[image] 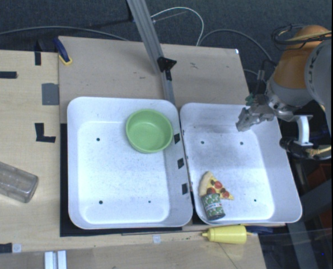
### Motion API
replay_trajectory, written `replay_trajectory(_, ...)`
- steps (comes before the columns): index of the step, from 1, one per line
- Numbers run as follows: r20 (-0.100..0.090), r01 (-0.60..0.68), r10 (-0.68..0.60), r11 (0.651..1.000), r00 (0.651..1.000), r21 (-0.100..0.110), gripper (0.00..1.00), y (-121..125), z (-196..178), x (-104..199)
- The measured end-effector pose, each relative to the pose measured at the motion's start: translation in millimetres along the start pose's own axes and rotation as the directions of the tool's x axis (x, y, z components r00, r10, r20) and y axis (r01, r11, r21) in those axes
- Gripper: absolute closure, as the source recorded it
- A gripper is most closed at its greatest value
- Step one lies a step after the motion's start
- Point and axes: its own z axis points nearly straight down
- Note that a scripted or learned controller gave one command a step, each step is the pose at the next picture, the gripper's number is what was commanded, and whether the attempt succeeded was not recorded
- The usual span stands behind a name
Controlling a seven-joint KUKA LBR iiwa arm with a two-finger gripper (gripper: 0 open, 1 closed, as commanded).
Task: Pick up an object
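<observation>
Hovering over the upper right part of the right bin [267,167], the claw [245,121] sits at the end of the grey arm [300,83], which reaches in from the right edge of the frame with its orange band [300,38] in the upper right corner. Whether the claw is wide or narrow cannot be told at this size and blur; nothing is seen held in it.

Low in the right bin, near its left wall, lie two small things touching each other: a slice of toy pizza [214,185] with red and yellow toppings, and just below it a small green can [214,206] lying on its side. Both are well apart from the claw, toward the lower middle of the frame.

In the left bin [88,167] a green bowl [149,130] stands upright in the upper right corner, close to the wall shared with the other bin.

On the tabletop [110,66], just below the right bin's lower edge, a yellow bottle [228,235] lies on its side. At the left edge of the frame a clear plastic container [9,179] lies tilted on the pale wooden surface. A grey metal pole [146,29] slants down from the top of the frame toward the gap between the two bins, and thin cables [183,15] loop across the dark floor above the tabletop.
</observation>
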Motion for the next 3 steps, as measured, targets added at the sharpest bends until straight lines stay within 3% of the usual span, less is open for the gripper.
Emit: replay_trajectory(3, 0.000, -0.001, 0.001, 1.000, 1.000, -0.005, 1.00, 0, -121, 2)
